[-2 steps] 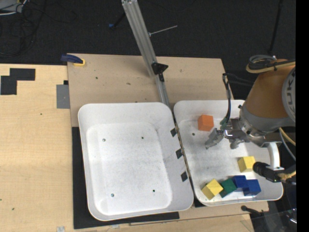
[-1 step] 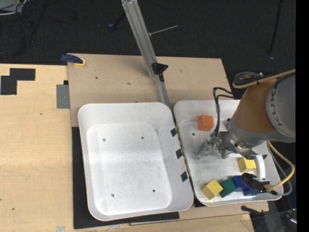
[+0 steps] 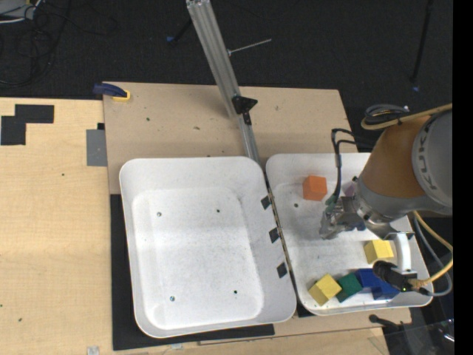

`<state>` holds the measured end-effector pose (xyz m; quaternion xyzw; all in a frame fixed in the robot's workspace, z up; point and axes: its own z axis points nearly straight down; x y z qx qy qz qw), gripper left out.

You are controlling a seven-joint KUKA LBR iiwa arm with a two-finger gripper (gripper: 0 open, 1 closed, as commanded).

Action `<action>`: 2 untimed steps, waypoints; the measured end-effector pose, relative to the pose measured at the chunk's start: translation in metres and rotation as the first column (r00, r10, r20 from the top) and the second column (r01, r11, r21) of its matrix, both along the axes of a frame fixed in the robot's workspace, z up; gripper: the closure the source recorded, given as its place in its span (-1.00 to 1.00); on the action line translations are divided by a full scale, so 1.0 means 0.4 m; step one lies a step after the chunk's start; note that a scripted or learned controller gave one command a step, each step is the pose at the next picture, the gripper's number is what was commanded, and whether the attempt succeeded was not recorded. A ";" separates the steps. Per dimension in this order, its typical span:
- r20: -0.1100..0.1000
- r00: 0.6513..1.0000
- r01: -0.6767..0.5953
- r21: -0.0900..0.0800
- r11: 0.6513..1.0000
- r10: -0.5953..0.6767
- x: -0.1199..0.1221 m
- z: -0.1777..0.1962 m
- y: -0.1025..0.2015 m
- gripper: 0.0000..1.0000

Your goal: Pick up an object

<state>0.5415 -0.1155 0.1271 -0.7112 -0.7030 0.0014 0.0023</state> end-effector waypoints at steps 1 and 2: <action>0.008 1.000 -0.011 -0.002 1.000 0.011 0.021 0.145 -0.014 1.00; 0.005 1.000 -0.011 -0.001 1.000 0.011 0.021 0.186 -0.017 1.00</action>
